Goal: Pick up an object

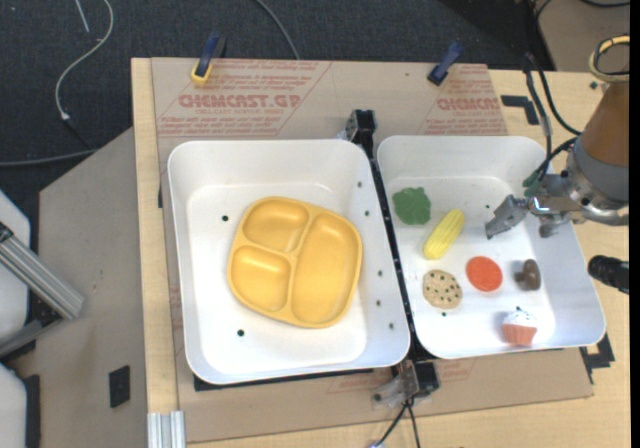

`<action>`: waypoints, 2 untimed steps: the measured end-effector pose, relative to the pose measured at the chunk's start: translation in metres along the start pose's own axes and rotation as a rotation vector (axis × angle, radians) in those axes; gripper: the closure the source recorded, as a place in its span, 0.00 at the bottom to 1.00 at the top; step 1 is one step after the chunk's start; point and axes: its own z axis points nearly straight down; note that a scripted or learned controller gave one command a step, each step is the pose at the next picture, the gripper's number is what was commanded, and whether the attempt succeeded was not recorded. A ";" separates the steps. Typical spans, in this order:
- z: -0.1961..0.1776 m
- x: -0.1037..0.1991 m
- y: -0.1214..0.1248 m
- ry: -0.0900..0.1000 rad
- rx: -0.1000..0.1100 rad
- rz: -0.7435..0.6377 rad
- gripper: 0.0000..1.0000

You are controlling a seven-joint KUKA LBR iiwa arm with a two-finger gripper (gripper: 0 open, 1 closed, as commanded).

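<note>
While the arm reaches in from the right edge, the gripper [512, 217] hangs over the right bin [572, 288] — fingers parted, nothing between them.

Left bin [190, 236], centre-left of frame: a yellow divided plate [296, 261]. Right bin, left to right: green broccoli [411, 205] upper left; yellow corn cob [444, 233] beside it; cookie [441, 289] below; orange-red disc [484, 274]; cupcake [518, 327] at the lower edge; brown piece [528, 275] — just below the gripper, apart from it.
</note>
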 end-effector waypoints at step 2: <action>0.093 0.003 -0.004 0.000 -0.002 -0.001 0.00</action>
